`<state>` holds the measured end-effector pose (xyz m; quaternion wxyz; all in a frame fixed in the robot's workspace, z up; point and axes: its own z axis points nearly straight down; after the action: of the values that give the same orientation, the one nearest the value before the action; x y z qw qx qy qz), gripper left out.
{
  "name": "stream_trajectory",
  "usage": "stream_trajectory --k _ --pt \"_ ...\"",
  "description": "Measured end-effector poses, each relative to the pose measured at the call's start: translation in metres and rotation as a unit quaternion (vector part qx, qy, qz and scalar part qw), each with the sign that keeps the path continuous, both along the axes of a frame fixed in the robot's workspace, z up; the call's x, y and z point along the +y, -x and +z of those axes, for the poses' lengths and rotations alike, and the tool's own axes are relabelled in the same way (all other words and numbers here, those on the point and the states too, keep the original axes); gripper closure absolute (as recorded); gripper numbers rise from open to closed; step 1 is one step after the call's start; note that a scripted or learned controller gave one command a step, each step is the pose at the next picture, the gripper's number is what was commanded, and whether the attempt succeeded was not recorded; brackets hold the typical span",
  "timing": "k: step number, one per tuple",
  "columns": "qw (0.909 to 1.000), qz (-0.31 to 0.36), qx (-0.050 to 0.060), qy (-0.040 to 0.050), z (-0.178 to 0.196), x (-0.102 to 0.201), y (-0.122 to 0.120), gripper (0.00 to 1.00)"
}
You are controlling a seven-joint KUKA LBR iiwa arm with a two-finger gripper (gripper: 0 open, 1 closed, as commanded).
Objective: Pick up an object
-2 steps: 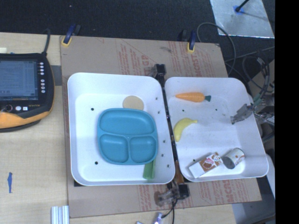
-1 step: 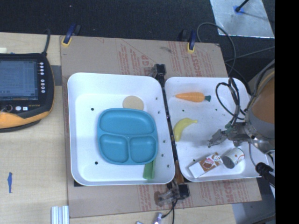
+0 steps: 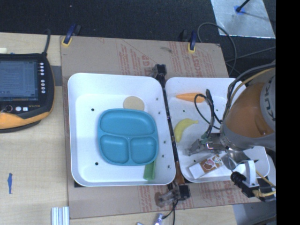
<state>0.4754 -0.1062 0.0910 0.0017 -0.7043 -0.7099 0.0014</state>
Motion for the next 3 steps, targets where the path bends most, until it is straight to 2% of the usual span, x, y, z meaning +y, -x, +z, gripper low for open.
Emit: stream_trajectory --k 1,2,3 --pt "1.0 -0.003 -0.002 0.0005 0.001 -0.027 0.0 0.0" --pt "1.0 -0.002 -0.002 0.0004 0.032 -0.072 -0.094 0.0" --pt "1.0 -0.002 -0.001 -0.0005 0.121 -0.029 -0.001 0.0"
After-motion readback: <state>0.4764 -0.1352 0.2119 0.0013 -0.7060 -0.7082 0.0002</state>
